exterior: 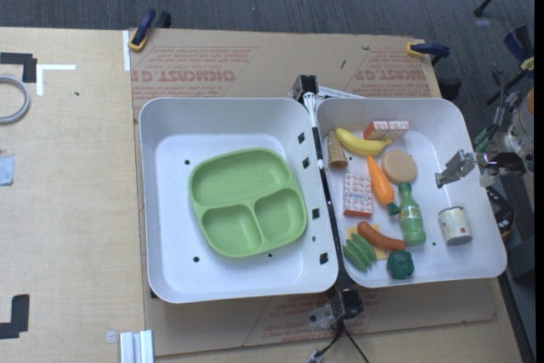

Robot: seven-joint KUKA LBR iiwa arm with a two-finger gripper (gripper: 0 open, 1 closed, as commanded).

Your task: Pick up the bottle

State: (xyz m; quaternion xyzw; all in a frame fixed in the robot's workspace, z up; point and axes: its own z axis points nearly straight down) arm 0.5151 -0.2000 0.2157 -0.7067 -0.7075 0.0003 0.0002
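While the arm hangs at the right rim of the right bin (476, 208), its gripper (456, 168) pokes in over the bin's inner wall with nothing between its fingers; how wide they are parted I cannot make out from up here, the metal tips are too small and blurred. The bottle (411, 216), green with a pale cap, lies on the bin floor, well short of the gripper and a little below it in this view. It is boxed in, and that is the trouble: the carrot (380, 180) runs just beside its neck, the round tan disc (398, 167) sits at its cap end, the red sausage (382, 236) crosses near its base, and the broccoli (400, 265) sits just past that. Off to its right stands the small white can (455, 225), near the gripper's likely path. Over in the left bin (157, 208) the green divided plate (247, 201) lies alone, out of play. My guess: the gripper needs to come left and down, closing across the bottle's middle, where the neighbours leave room.
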